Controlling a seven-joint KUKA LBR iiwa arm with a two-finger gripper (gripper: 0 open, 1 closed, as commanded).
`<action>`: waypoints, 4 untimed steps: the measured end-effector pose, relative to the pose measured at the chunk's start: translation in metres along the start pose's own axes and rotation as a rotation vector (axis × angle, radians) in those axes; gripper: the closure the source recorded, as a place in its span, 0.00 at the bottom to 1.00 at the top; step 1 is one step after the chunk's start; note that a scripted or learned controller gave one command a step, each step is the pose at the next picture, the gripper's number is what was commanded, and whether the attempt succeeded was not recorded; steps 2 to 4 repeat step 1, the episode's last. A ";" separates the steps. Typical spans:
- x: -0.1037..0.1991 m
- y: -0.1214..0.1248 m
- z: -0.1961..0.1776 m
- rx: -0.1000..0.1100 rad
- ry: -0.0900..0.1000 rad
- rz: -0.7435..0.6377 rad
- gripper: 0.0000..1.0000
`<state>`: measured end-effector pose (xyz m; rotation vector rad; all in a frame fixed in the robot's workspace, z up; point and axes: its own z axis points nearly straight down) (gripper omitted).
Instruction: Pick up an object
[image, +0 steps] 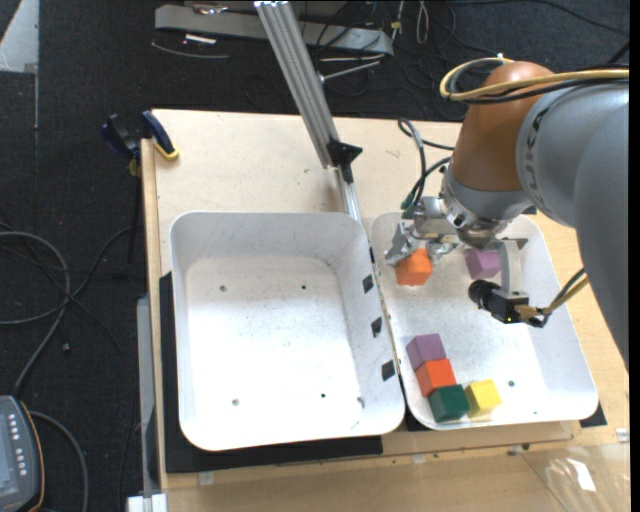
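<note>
The arm (560, 140) enters from the right of the camera view and bends down over the right bin (560, 385). Its grey upper link runs along the top right, the orange band (500, 115) sits just above the wrist, and the wrist points downward and slightly leftward toward the far left part of that bin. A yellow cable (520, 82) loops over the band.

The pincer (412, 255) hangs low over the bin floor, close to the wall shared with the left bin (265, 330). An orange block (413, 268) sits directly at its tips, tilted, with a metal finger (399, 243) visible against its left upper side. The block appears pinched between the fingers, though the far finger is hidden behind the wrist body. Whether the block is clear of the bin floor cannot be told.

To the right of the pincer, just beside it, a purple block (484, 262) lies partly under the wrist. A black fitting (497, 300) with a cable lies nearer the camera and to the right of the pincer.

Well apart from the pincer, toward the near edge of the right bin, four blocks cluster together: a lilac block (427, 349), an orange-red block (436, 375) touching it, a green block (449, 402), and a yellow block (483, 396) beside the green one.

Both bins rest on the wooden bench (250, 160). A slanted metal rail (305, 85) runs up behind the pincer.
</note>
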<state>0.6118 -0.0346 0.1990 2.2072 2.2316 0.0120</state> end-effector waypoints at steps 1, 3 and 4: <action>0.080 0.038 -0.071 -0.002 0.000 0.000 1.00; 0.080 0.038 -0.071 -0.002 0.000 0.000 1.00; 0.080 0.038 -0.071 -0.002 0.000 0.000 1.00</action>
